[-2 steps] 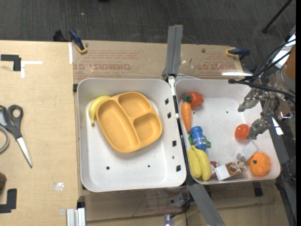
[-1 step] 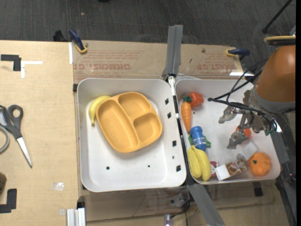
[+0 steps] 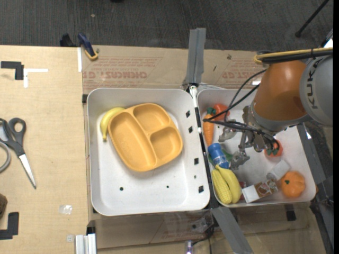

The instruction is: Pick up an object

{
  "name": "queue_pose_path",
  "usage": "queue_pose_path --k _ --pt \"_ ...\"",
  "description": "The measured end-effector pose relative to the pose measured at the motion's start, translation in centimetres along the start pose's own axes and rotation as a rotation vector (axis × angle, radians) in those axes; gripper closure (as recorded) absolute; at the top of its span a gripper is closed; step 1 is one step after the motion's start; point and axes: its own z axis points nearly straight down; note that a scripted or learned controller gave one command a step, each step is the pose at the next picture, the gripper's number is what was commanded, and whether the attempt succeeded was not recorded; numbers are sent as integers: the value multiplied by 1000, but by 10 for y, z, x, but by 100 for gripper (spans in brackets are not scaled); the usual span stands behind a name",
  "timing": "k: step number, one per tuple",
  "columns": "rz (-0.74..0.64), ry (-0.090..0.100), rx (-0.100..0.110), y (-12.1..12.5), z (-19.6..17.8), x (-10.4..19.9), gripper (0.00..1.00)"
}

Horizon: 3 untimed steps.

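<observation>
Two white bins sit side by side on the bench, and off to the far left lie grey-handled scissors on the wood. The left bin holds a yellow three-section plate, with a banana tucked against its upper-left rim. Over to the right bin: a carrot along the left wall, a blue item below it, corn cobs at the lower left, an orange fruit at the lower right. The gripper hangs over the bin's middle, near the blue item; whether it is released or clenched, I cannot tell, and nothing visibly sits in it.
</observation>
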Motion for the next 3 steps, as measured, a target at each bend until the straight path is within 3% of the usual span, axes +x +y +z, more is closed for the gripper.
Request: queue_pose_path --k 1,2,3 --pt "3 0 1 0 0 38 0" --pt "3 -10 4 -2 -2 47 0" --pt "28 -2 1 5 -1 64 0"
